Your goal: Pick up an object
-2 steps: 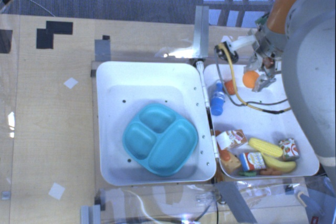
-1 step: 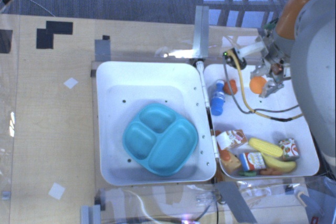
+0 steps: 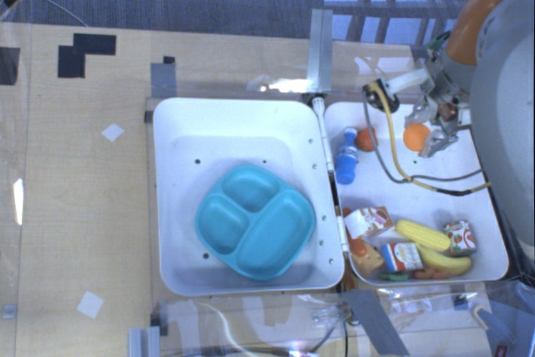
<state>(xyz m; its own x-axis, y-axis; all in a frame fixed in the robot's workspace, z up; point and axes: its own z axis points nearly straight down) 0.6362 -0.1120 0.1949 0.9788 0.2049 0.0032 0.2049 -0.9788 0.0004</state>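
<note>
One orange ball (image 3: 415, 136) sits clamped in the pincer (image 3: 428, 138), held above the right bin (image 3: 493, 263).

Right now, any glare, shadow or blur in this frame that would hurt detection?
Camera view: bright glare patch on the bench at the top rim between the bins; left bin is evenly lit, with soft shadow under the blue divided plate; the gripper region is slightly soft beside the orange ball; the right bin's lower clutter reads sharp enough.
</note>
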